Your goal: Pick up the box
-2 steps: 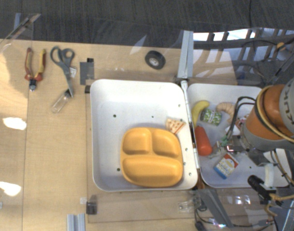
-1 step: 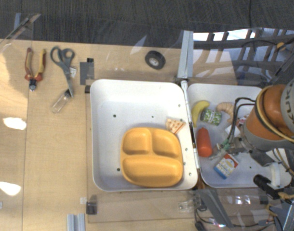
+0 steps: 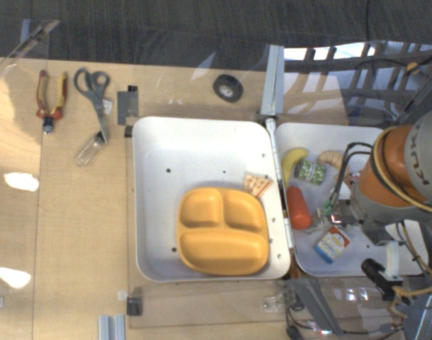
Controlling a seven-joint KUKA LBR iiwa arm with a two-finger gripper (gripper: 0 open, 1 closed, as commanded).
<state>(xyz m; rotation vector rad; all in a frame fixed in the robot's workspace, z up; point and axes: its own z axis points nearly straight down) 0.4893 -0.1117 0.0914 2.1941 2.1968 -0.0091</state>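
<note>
The box [image 3: 331, 246] is a small white carton with blue and red print. It lies tilted near the front of the right bin [image 3: 308, 264]. My gripper [image 3: 337, 214] hangs low over this bin, just behind and slightly above the box, under the arm's orange band [image 3: 386, 172]. The arm's grey body covers the bin's right half. I see nothing held.
In the right bin a banana [image 3: 294, 160], a green packet [image 3: 311, 172], a pale bread piece [image 3: 330, 159] and a red object [image 3: 298, 207] lie left of the gripper. The left bin [image 3: 159, 161] holds a yellow divided plate [image 3: 223, 230] and a toy pizza slice [image 3: 258, 185]. Scissors [image 3: 94, 94], pliers [image 3: 50, 98] and a tape roll [image 3: 228, 87] lie on the bench.
</note>
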